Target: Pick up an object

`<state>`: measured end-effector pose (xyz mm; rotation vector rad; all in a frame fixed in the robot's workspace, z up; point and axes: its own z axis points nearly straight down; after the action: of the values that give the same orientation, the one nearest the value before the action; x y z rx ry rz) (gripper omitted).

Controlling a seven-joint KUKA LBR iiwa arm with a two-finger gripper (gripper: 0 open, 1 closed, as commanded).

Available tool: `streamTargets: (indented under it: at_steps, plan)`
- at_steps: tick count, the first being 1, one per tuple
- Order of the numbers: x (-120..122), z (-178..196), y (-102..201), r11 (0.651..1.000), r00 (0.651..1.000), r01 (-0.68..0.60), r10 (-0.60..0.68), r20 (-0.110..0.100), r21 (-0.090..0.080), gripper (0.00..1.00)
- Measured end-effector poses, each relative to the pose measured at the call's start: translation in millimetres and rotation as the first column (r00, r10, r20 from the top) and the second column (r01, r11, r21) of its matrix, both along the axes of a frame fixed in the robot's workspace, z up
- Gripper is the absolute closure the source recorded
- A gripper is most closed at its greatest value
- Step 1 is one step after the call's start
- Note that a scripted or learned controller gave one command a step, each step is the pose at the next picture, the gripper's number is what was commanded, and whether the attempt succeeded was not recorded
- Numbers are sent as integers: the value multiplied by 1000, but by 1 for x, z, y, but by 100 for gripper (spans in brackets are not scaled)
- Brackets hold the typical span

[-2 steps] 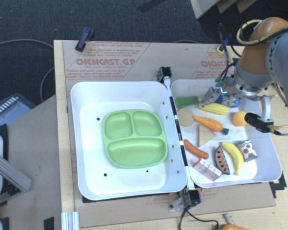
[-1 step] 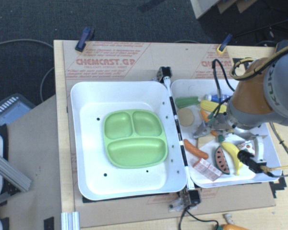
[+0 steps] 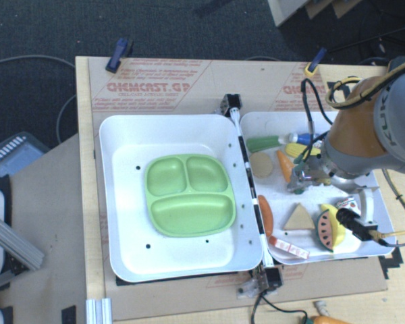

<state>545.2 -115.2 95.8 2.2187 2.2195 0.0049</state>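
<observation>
My gripper [image 3: 300,182] is low inside the right bin [image 3: 376,243], near its middle. Just to its left lies an orange carrot [image 3: 285,165], and a tan round piece [image 3: 261,165] lies beyond that. A tan wedge [image 3: 298,217] sits directly below the gripper. To the wedge's right is a watermelon slice [image 3: 329,228]. A red sausage [image 3: 266,214] lies along the bin's left wall. At the back, a green tube [image 3: 263,142] and a yellow and blue item [image 3: 299,139] are partly hidden by the arm.
The left bin [image 3: 121,181] holds a green divided plate [image 3: 189,194]. A black clip [image 3: 231,102] and a divider rail join the two bins. The arm's orange band [image 3: 354,123] and cables hang over the right bin's back right corner. A white label [image 3: 288,248] lies at the right bin's front.
</observation>
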Motion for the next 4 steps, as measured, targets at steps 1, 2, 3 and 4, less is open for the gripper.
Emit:
streamTargets:
  at_steps: [1, 2, 3, 4]
  plan:
    - [0, 0, 0, 1000, 1000, 0, 0, 0, 0, 0]
    - [43, -11, -14, 1000, 1000, 0, 0, -3, -1, 0]
    - [19, -11, 10, 1000, 1000, 0, 0, -6, 1, 0]
    - [20, -2, 10, 1000, 1000, 0, 0, -5, 1, 100]
